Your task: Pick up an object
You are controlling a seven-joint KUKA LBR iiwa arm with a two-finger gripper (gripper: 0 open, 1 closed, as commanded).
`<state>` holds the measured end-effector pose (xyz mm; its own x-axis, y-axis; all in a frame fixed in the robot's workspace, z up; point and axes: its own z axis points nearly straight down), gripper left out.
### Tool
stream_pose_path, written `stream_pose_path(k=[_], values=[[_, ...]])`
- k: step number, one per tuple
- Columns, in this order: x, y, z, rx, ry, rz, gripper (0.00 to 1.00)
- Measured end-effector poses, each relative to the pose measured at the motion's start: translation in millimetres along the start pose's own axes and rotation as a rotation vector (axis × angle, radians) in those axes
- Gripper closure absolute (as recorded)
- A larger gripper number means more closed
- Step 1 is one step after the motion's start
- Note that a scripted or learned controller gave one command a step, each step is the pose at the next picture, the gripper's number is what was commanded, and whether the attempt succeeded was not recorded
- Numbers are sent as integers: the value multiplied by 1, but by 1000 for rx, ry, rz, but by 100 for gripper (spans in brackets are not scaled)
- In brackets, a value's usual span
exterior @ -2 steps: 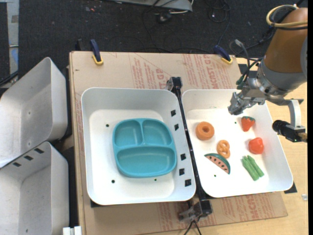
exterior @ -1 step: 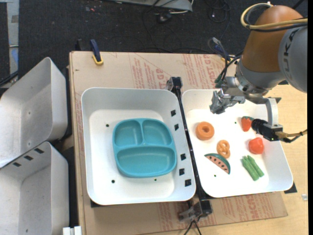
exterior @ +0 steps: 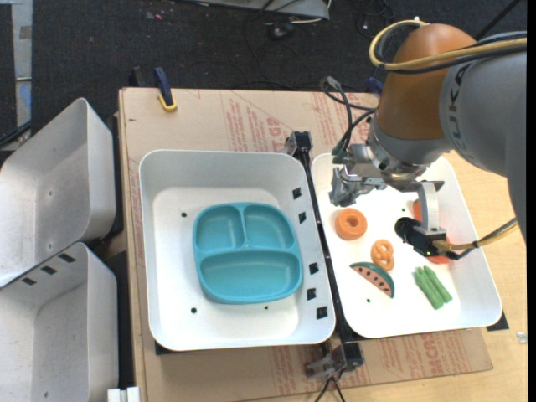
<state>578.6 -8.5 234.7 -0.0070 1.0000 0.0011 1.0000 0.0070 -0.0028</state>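
Small toy food pieces, the things on offer for picking, all lie in the right white bin [exterior: 484, 301] in the camera view. An orange ring-shaped toy doughnut [exterior: 351, 224] sits near that bin's left wall, flat on the floor. Lower and to its right lies a small orange pretzel-shaped piece [exterior: 383, 254], and just below that a toy watermelon slice [exterior: 373, 279] with a green rind and red flesh, close to the pretzel piece but apart from the doughnut. A bundle of green toy beans [exterior: 433, 287] lies at a slant toward the bin's lower right. A red-orange piece [exterior: 441, 255] shows partly from under a black part of the tool, and its shape cannot be made out.

The grey arm with its orange band [exterior: 423, 65] reaches in from the right and hangs over the upper part of the right bin. The gripper [exterior: 385, 193] is low over the bin floor, above the doughnut and the pretzel piece. How far open it is cannot be told from this angle, and no toy is seen in its hold.

The left white bin [exterior: 152, 224] holds a teal divided plastic plate [exterior: 248, 252], lying flat near its middle. Both bins rest side by side on a cardboard-covered bench [exterior: 218, 115].
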Motion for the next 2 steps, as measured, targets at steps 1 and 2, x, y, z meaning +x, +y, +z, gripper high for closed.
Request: stream_pose_path(k=[1,2], values=[[50,-5,11,-1,1,-1,100],[99,-14,15,-1,0,-1,100]])
